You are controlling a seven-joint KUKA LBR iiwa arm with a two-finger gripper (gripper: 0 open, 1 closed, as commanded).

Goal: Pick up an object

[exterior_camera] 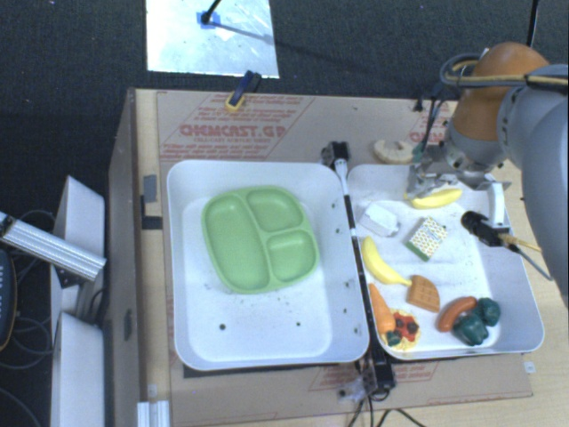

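Dark carpet (71, 60) surrounds a brown tabletop (293, 118) printed with red lettering, and a silvery sheet (212, 25) lies on the carpet in the upper left of the frame. A small yellow and blue piece (240, 92) sits at the tabletop's upper edge.

Two white bins stand side by side in the middle of the frame. The left bin (258, 327) carries a green divided plate (260, 237), set a little above its centre.

The right bin (516, 301) carries the toy food. A short banana (437, 199) lies near its upper rim. Lower and to the left are a white lump (380, 219) and a checkered block (428, 237), near each other. A longer banana (382, 265) lies along the bin's left wall, with a brown waffle (424, 294) just beside its lower end. An orange carrot (381, 310) and a red, yellow and black piece (404, 327) sit at the lower left corner. A reddish sausage (456, 312) touches a dark green broccoli (476, 320) at the lower right. A round beige piece (394, 151) rests on the tabletop just above that bin's upper rim.

The grey arm (533, 140) enters from the right, its orange band (498, 78) at the upper right. The pincer (430, 183) hangs directly over the short banana, at or very close to it. Whether the pincer is wide, narrow or gripping that banana cannot be told from this angle.
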